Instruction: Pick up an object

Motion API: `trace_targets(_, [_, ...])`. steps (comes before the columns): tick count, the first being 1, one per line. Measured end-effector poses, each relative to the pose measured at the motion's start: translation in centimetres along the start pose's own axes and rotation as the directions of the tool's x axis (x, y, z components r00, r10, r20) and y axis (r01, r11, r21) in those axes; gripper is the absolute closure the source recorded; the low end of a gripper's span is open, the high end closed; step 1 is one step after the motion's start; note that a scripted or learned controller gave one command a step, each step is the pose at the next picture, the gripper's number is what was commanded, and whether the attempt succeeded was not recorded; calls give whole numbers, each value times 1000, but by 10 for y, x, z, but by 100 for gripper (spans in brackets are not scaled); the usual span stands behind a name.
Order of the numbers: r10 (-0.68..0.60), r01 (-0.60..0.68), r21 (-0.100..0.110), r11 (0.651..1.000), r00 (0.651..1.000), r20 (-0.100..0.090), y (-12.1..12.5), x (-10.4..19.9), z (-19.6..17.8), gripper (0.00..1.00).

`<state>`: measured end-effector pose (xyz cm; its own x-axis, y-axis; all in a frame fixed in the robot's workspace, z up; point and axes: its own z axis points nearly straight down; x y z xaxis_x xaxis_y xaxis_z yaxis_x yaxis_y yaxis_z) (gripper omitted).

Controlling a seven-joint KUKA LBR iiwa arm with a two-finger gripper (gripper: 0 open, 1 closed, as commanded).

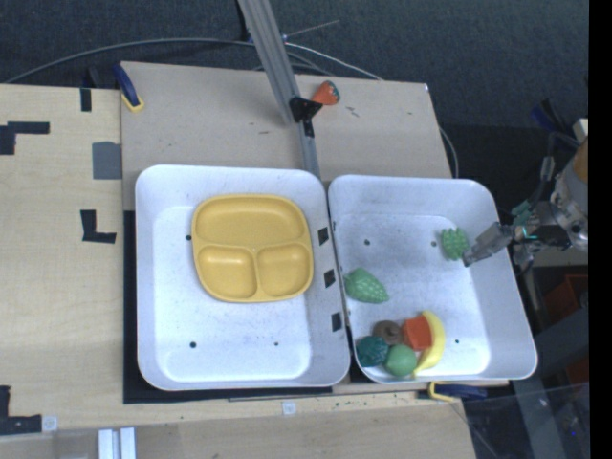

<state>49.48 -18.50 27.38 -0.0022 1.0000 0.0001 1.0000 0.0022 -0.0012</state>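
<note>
Two shallow white bins sit side by side on the counter (229, 113). The left bin (163, 352) holds one thing, a yellow plate (253, 247) divided into three compartments, lying flat toward the bin's far half.

The right bin (497, 342) holds six small toys. A green spiky ball (452, 243) lies alone near the bin's right wall. A green leafy piece (366, 286) lies near the left wall, about midway down. The other four are bunched in the near left corner: a brown ring like a doughnut (387, 331), a red block (418, 333), a yellow banana (435, 340) curving around the red block's right side, and two green lumps in front, a darker one (372, 352) and a lighter one (403, 360), touching each other. That makes seven toys, counting both green lumps.

The gripper (475, 250) comes in over the right bin's right edge, its dark tip just beside the spiky ball. I cannot tell how its grasp stands, and nothing shows in it.

One clamp with an orange handle (323, 94) sits on the counter behind the bins, at the foot of a grey pole (268, 36)
</note>
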Motion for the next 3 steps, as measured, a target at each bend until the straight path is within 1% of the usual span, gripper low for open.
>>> trace_targets(1, [0, 0, 0, 1000, 1000, 0, 0, 0, 0, 0])
trace_targets(2, [1, -1, 6, 1000, 1000, -2, -5, 5, 62, 0])
trace_targets(3, [1, -1, 5, 1000, 1000, -1, -4, 4, 106, 0])
